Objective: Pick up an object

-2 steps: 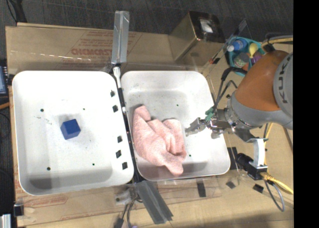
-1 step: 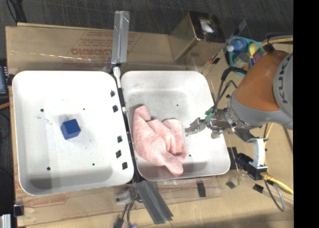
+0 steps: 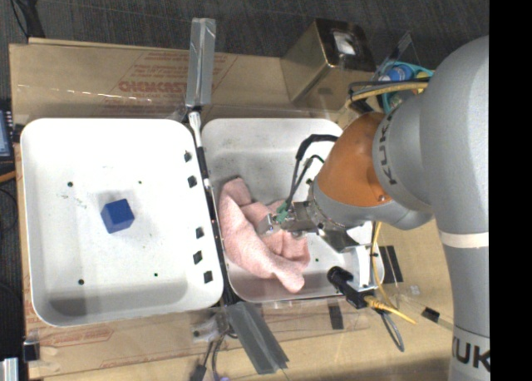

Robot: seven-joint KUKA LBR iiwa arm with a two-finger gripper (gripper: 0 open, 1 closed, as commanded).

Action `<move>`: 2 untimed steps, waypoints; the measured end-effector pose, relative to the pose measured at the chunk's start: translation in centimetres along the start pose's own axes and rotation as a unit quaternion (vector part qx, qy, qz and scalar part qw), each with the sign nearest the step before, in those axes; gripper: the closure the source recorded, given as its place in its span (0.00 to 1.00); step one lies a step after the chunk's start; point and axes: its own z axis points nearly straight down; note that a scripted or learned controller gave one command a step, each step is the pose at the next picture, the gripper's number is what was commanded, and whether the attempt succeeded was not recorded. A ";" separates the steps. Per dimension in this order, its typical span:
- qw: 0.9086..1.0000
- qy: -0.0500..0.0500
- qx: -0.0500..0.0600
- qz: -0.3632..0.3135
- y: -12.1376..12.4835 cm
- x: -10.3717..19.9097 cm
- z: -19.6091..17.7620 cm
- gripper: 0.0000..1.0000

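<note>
Grey arm with orange wrist band reaches into the right bin. Its gripper sits low on the pink cloth; jaw state cannot be determined. Step in hand, by judgement: grasping. Next move requires closure and vertical lift. A blue cube lies in the left bin; cardboard lines the bench over dark floor.

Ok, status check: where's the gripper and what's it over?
Gripper down in right bin, over pink cloth; grasp unconfirmed. Blue cube alone in left bin. Nothing blocking.
</note>
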 end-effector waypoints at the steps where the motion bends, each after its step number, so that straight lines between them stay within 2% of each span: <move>1: 1.000 0.001 0.001 -0.002 0.0 0.0 -1.0 1.00; 2: 1.000 0.000 0.000 0.012 0.4 -0.7 -0.1 1.00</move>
